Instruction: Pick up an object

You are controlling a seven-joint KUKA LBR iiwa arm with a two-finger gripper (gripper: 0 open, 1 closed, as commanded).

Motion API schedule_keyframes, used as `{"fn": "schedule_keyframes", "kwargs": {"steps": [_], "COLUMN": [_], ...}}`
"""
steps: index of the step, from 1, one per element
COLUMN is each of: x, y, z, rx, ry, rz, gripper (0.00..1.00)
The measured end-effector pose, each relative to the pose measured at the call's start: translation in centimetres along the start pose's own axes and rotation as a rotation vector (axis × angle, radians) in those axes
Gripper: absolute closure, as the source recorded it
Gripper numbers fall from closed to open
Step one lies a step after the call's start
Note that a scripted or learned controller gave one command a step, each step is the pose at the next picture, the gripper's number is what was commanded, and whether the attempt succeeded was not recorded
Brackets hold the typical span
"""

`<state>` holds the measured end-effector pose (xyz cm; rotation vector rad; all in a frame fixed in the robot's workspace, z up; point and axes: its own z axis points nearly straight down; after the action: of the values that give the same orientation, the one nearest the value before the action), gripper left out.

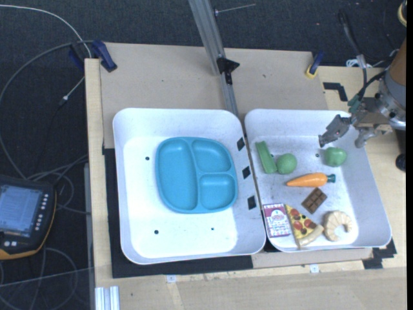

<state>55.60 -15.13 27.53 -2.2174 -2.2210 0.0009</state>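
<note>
A blue sectioned tray (195, 174) lies in the left bin (129, 192). In the right bin (371, 192) rest a green block (264, 157), green ball (286, 164), carrot (310, 180) and pale green fruit (335, 155). My pincer (348, 135) hangs just above that fruit, fingers apart, gripping nothing.

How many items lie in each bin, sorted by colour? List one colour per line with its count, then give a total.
Green: 3 (block, ball, ball)
Orange: 1 (carrot)
Brown: 1 (chocolate piece)
Pink-red: 1 (small packet)
Yellow-red: 1 (pizza slice)
Tan: 1 (pastry)
Blue: 1 (divided tray, left bin)
Total: 9
</note>
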Motion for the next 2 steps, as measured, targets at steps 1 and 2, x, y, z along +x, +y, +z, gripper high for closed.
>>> {"fn": "schedule_keyframes", "kwargs": {"steps": [1,2], "x": [0.0,-0.4], "y": [0.0,0.1], "z": [0.0,6.2], "rx": [0.0,0.005], "ry": [0.0,0.001], "rz": [0.001,0.002], "gripper": [0.0,0.0]}}
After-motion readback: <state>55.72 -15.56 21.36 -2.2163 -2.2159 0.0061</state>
